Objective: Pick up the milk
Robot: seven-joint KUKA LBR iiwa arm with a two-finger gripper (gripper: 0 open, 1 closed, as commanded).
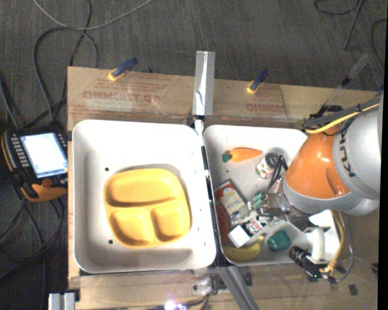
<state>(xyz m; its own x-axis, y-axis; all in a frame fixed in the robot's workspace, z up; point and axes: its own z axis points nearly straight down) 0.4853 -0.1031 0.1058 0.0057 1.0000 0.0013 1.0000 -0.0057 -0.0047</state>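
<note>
Two shallow white bins sit side by side on the tabletop. The left bin holds a yellow divided tray lying flat near its middle. The right bin holds a clutter of small things. A carrot lies near its far wall, and just to the right of it is a small round white item with red marking. A red packet with a pale label lies tilted along the left side of this bin. Near the front wall rests a banana, with a dark green piece just to its right. A small white carton, which looks to be the milk, lies just above the banana, touching or almost touching it.

The grey arm with its orange band reaches in from the right and hangs over the right bin. The pincer is low among the clutter, near the red packet and just above the white carton. Whether its fingers are released or clenched cannot be told from this view, since the wrist and nearby items crowd them. A handheld screen unit lies on the floor at the left.
</note>
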